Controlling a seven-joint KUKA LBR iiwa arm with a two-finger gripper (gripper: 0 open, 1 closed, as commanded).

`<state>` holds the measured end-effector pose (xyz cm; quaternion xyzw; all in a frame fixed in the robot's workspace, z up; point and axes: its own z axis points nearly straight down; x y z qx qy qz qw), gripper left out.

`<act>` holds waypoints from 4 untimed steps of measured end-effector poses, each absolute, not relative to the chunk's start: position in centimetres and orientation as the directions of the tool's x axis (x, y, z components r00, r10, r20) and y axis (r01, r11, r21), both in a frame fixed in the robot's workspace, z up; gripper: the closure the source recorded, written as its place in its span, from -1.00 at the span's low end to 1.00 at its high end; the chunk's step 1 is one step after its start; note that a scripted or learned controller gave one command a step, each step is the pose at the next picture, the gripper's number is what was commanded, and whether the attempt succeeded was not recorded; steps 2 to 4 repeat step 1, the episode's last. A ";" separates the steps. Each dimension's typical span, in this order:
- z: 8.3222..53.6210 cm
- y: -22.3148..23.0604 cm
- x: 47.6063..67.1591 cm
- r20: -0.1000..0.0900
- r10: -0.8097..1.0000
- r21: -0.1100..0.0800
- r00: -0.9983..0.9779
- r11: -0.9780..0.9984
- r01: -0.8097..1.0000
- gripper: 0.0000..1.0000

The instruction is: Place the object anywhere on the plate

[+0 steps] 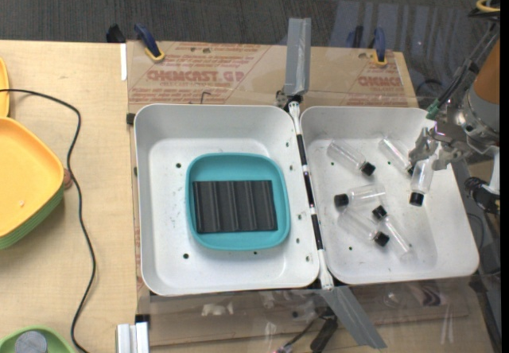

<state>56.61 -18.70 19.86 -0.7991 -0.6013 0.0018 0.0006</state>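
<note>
Gripper (427, 154) sits at the right rim of the right bin (445, 264), metal fingers pinched on a clear plastic vial (420, 179) with a black cap; we see the tube hanging down from between the fingers, cap end lowest, over the bin's right side.

Nearest us in that shallow white bin, we see a clear vial with a black cap (390, 237) lying flat; just above it another one (366, 215) ends in a black cap near the first's cap. Next back, a vial (359, 196) lies sideways with its black cap at its left end. Farther back lies a tilted vial (351, 157), cap toward the right, and a clear tube (391, 151) whose cap we cannot make out.

Left bin (159, 248), same smooth white plastic with rounded corners, holds a teal plate (237, 202), rounded-square, with a dark ribbed rectangular insert in its middle. Plate lies well apart from the held vial, across the divider between the bins.

Beyond both bins we see a brown printed cardboard sheet (207, 73) clipped to the bench.
</note>
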 end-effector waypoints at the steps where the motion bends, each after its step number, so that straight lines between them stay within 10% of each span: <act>1: 19.9 -18.7 56.6 -0.002 0.961 -0.003 0.277 -0.277 0.961 -1.00; 4: 19.9 -18.7 56.6 -0.002 0.961 -0.003 0.277 -0.277 0.961 -1.00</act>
